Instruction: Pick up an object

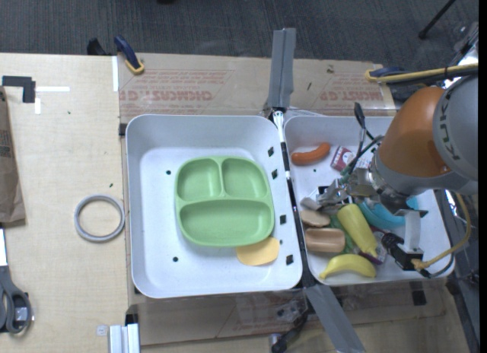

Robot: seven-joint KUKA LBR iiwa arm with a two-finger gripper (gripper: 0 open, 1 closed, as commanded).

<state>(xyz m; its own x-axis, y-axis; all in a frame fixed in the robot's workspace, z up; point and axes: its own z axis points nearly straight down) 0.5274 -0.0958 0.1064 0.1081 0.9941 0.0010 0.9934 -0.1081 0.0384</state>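
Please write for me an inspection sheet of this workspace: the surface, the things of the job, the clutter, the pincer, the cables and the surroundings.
Surface: wooden bench bearing a left bin and a right bin, side by side.
Job's things: right bin holds a sausage, a banana, a yellow bottle and a tan bun, crowded together.
Clutter: green divided plate and a yellow disc in the left bin; tape ring on the bench.
Pincer: pincer low over the right bin's pile; finger state cannot be judged.
Cables: black cable running along the arm.
Surroundings: dark carpet floor.
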